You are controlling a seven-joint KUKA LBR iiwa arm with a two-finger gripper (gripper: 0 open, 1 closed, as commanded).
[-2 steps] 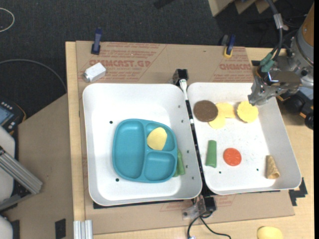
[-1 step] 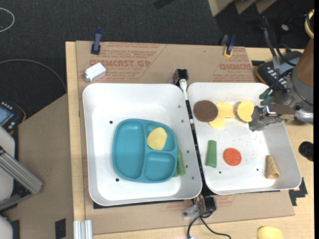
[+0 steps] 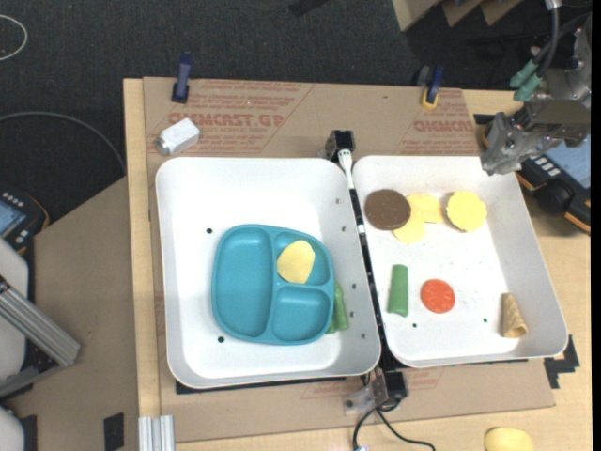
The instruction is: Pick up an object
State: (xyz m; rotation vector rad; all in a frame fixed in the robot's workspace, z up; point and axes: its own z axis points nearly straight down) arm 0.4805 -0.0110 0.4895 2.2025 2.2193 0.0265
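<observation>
My gripper [image 3: 498, 154] hangs at the far right corner of the right bin [image 3: 535, 252], above its rim and apart from every object. In that bin lie a brown disc [image 3: 386, 209], a yellow piece [image 3: 417, 220] beside it, a yellow disc [image 3: 466, 211], a green stick [image 3: 399, 289], a red disc [image 3: 438, 296] and a tan cone [image 3: 512, 316]. The left bin [image 3: 188, 252] holds a teal divided plate [image 3: 254, 285] with a yellow piece [image 3: 297, 262] on it and a green piece [image 3: 338, 310] at its right edge.
The bins rest on a cardboard sheet [image 3: 282, 111] held by blue clamps [image 3: 181, 78] at the back. A small white block [image 3: 178, 136] lies on the cardboard at the back left. A black bracket [image 3: 340, 144] sits between the bins. A yellow object [image 3: 507, 438] lies off the bench at the front right.
</observation>
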